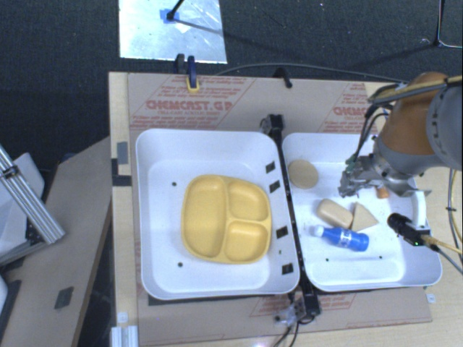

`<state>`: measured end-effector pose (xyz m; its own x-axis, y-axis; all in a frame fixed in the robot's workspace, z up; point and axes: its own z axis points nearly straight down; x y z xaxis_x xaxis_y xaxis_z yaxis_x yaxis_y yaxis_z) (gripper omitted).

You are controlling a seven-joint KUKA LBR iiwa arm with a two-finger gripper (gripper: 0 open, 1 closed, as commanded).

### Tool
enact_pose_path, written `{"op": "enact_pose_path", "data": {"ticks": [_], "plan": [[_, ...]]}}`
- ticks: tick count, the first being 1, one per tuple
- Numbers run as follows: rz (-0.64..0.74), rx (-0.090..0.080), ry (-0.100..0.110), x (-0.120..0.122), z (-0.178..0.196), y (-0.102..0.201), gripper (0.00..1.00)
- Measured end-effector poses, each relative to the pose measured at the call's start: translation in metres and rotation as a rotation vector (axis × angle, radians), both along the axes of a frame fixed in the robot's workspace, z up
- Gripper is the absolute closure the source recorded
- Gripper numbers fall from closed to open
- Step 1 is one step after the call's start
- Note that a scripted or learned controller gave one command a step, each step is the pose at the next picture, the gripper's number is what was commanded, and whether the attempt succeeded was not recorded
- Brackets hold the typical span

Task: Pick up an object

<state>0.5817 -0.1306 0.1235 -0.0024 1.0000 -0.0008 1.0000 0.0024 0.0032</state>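
- While the grey arm reaches in, its gripper (pixel 352 181) hangs low over the right bin (pixel 391 273), near its back edge; whether it is open or closed cannot be told.
- Just beside it lie a smooth tan block (pixel 335 212), a tan wedge (pixel 364 216), a blue bottle (pixel 346 238) and a round beige disc (pixel 303 173).
- Centred in the left bin (pixel 155 194) sits a glossy yellow divided plate (pixel 226 217).

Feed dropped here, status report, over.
Gripper low in right bin, nothing seen held. Blue bottle, tan blocks, round disc loose. Yellow tray in left bin.
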Motion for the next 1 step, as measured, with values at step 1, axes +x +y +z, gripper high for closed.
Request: {"op": "enact_pose_path", "data": {"ticks": [1], "plan": [[-0.003,-0.001,-0.004,0.0013,0.0595,-0.0098,1.0]]}}
